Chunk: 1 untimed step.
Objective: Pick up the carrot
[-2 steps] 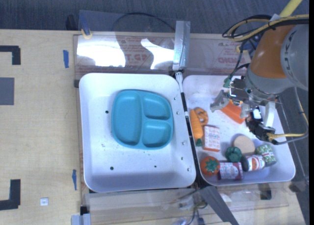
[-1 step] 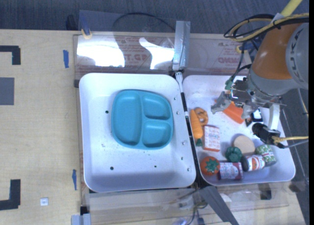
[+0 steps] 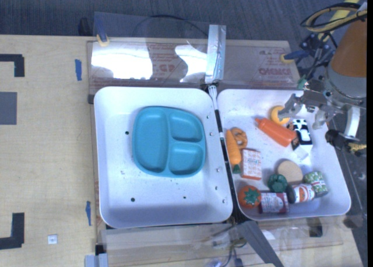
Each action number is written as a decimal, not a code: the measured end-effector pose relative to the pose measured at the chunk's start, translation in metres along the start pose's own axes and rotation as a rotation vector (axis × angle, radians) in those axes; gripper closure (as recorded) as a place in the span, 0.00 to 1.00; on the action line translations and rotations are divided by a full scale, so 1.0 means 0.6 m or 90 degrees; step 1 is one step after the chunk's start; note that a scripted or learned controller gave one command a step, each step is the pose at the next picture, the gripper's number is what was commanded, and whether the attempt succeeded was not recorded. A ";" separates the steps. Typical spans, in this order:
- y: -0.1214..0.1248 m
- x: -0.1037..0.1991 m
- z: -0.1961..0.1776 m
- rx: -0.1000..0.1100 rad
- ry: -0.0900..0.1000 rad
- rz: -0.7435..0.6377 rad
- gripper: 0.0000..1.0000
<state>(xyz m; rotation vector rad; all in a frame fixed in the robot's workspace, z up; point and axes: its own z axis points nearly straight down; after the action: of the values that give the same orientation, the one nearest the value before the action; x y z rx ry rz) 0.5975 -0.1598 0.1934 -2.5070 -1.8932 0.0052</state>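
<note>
Orange and tapered, the carrot point(image 3: 234, 147) lies in the right bin point(image 3: 341, 199) along its left wall, long axis running near to far. No label print is legible on the small carton point(image 3: 252, 164) beside it. The gripper point(image 3: 305, 112) hovers well right; whether its fingers are spread, I cannot tell.

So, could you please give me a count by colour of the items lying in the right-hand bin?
Orange: 2, the carrot and the orange bottle
Yellow: 1, a yellow piece
Red: 3, tomato, can, carton
Tan: 1, round biscuit
Green: 1, small can
Total: 8
</note>
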 end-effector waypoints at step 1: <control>0.037 -0.026 0.001 -0.001 0.000 -0.015 0.00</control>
<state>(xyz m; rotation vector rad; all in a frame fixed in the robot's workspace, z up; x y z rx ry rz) 0.6147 -0.1810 0.1928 -2.4843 -1.9239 0.0044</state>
